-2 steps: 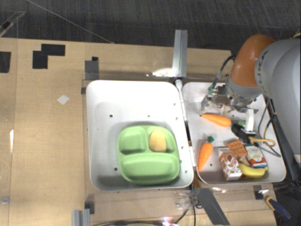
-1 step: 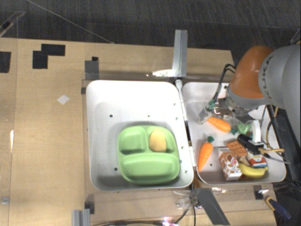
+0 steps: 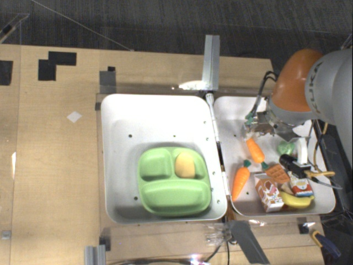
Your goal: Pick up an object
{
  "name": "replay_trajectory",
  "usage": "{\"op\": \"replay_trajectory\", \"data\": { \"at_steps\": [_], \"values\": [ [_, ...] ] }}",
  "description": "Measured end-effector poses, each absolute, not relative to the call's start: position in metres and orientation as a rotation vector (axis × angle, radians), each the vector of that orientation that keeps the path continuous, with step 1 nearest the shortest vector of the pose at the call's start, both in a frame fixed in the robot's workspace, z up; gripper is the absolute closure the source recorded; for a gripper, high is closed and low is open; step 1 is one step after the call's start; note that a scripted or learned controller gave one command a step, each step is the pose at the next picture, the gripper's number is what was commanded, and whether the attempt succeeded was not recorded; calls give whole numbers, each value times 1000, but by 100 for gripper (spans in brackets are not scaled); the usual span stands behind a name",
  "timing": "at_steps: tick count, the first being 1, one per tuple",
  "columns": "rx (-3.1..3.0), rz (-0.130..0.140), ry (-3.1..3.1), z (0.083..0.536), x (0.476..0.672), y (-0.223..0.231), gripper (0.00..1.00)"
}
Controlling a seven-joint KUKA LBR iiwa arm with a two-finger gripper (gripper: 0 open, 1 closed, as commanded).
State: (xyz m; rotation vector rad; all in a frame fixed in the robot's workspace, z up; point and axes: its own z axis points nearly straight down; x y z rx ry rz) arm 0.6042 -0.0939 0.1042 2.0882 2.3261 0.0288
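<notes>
Showing two white bins side by side on the bench [image 3: 49, 164]; the left bin [image 3: 118, 126] carries a green divided tray [image 3: 168, 195] with a yellow round fruit [image 3: 186, 165] in its upper right compartment; the right bin [image 3: 231, 112] carries the loose objects, gathered toward its 5 o'clock corner. A small carrot [image 3: 255, 150] lies tilted near the bin's centre; a larger carrot [image 3: 240, 182] lies at its 7 o'clock, close to the left wall; a small carton [image 3: 268, 194] stands just beside a banana [image 3: 297, 200] at the near edge; a green item [image 3: 287, 147] sits at 3 o'clock. The arm [image 3: 325, 87] reaches in from 3 o'clock; the end effector [image 3: 259, 127] hangs just above the small carrot's upper end; whether it is wide or narrow cannot be told, and nothing shows held.
</notes>
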Motion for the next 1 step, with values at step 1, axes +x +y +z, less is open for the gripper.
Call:
{"op": "replay_trajectory", "data": {
  "at_steps": [1],
  "values": [
    [2034,8,2388,187,605,-35,100]
  ]
}}
